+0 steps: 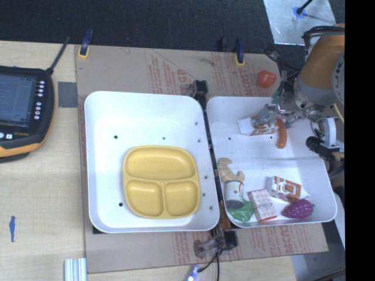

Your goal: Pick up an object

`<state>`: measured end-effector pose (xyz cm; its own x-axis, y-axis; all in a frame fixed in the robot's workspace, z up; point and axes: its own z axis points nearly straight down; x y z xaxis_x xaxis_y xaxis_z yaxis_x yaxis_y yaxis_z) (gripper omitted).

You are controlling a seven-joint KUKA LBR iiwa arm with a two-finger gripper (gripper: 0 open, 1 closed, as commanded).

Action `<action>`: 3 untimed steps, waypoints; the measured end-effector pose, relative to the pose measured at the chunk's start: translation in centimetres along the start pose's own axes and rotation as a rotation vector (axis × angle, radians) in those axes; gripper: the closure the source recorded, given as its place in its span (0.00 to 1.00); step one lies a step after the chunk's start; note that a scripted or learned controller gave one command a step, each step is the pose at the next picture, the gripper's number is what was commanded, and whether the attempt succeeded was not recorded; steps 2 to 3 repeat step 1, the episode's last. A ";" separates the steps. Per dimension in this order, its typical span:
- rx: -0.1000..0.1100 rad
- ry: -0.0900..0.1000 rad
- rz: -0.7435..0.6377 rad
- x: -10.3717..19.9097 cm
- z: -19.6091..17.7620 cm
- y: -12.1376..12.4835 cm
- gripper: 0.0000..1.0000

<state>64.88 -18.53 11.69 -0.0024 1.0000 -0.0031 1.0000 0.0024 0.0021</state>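
Note:
My gripper (274,112) is low over the far part of the right bin (256,156), reaching in from the right. Just under it and to its left lies a white and orange packet (253,126). An orange sausage (282,137) lies right below the gripper. Nearer the front of that bin are a tan toy dog (228,170), a small can (233,192), a green piece (241,213), a red and white box (262,205), an orange and white carton (285,188) and purple grapes (297,209). Nothing is visibly held.
The left bin (105,127) holds a yellow divided plate (161,181). A red tomato (266,78) rests on the cardboard beyond the right bin. A tablet controller (20,110) sits at the far left. Clamps stand between the bins.

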 end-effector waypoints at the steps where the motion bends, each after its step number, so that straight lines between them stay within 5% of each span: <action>1: -0.014 -0.001 -0.002 -1.5 1.0 1.0 0.00; 3: -0.014 -0.001 -0.002 -1.5 1.0 1.0 0.00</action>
